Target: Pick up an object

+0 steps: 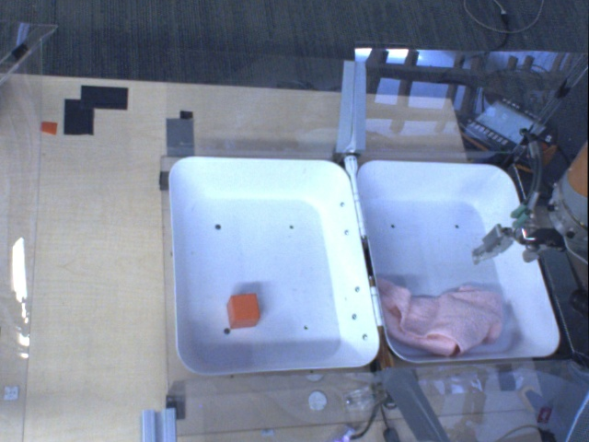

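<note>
Pink cloth (444,319) lies crumpled, soft and folded, along the near wall of the right bin (433,187), with the gripper (505,240) above its far right side, fingers apart and empty. A descent could pinch only a loose fold that slips free; the orange block (244,310) sits well apart in the left bin (258,182)
</note>
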Action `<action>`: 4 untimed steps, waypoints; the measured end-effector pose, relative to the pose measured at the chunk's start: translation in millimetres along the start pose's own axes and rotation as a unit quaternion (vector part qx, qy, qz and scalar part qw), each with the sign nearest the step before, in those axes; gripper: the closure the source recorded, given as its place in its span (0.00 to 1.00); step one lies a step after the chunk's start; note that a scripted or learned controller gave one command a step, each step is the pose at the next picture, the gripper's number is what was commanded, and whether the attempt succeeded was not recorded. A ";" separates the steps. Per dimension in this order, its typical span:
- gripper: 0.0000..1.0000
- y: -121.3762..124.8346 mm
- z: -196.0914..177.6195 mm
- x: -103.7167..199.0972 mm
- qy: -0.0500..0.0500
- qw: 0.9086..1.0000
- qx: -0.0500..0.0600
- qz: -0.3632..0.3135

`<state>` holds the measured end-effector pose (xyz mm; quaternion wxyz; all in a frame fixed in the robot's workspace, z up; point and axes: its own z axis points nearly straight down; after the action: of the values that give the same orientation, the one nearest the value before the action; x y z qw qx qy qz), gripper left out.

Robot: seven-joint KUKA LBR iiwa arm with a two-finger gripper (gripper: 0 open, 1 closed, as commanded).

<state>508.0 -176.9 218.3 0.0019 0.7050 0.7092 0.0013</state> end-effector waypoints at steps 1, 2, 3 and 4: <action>0.00 -16.1 118.1 5.8 0.000 1.000 -0.001 0.003; 0.00 -12.2 85.7 -2.4 0.000 0.999 -0.001 0.035; 0.00 -16.4 127.2 14.1 -0.002 1.000 -0.006 0.011; 0.00 -14.7 126.7 59.2 -0.002 1.000 -0.009 -0.008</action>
<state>493.5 -117.9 91.5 0.0094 0.6994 0.7147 0.0059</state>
